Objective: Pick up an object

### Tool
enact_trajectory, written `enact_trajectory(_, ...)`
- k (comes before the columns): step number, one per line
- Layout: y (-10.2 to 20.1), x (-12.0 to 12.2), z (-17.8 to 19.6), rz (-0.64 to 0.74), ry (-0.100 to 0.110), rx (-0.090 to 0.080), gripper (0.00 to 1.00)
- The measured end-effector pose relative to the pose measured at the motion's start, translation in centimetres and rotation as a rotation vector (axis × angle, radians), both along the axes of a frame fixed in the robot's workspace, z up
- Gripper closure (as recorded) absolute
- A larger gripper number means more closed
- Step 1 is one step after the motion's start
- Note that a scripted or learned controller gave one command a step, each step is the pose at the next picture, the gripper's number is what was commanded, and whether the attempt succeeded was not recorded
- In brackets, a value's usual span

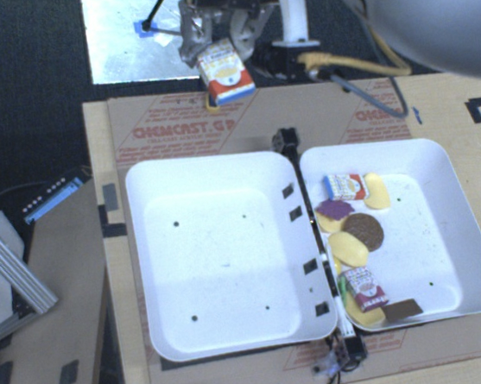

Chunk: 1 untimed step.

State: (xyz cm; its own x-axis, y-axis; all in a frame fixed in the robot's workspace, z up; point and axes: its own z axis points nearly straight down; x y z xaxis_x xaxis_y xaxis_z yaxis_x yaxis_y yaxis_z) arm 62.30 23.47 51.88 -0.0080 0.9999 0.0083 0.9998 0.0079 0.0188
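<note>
Gripper: I see the gripper [215,40] high at the top of my view, beyond the far rim of the bins, its fingers pinching a small carton.
Carton: the carton [225,73] is white and yellow with a red lower edge, tilted, hanging between the fingers above the cardboard sheet, clear of both bins.
Arm: the grey arm [413,0] fills my upper right corner, with a yellow cable [351,62] trailing from the wrist.
Left bin: the left bin [222,250] sits just beside the right one, their rims touching along the middle.
Right bin: the right bin [437,232] holds the other items, all gathered along its left side.
Right bin items: I make out a white and red packet [344,186] at the far end, a pale yellow piece [376,191] touching it, a purple piece [336,211], a brown round disc [366,230], a yellow oval [348,249], a second red and white packet [363,289] and a brown bar [402,309] nearest me.
Surface: the cardboard sheet [180,126] with red print lies under both bins on the surface.
</note>
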Motion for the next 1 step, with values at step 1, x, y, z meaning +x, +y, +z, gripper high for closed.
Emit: enact_trajectory(1, -0.03, -7.23, -6.9, -0.001, 0.026, -0.01, 1.0)
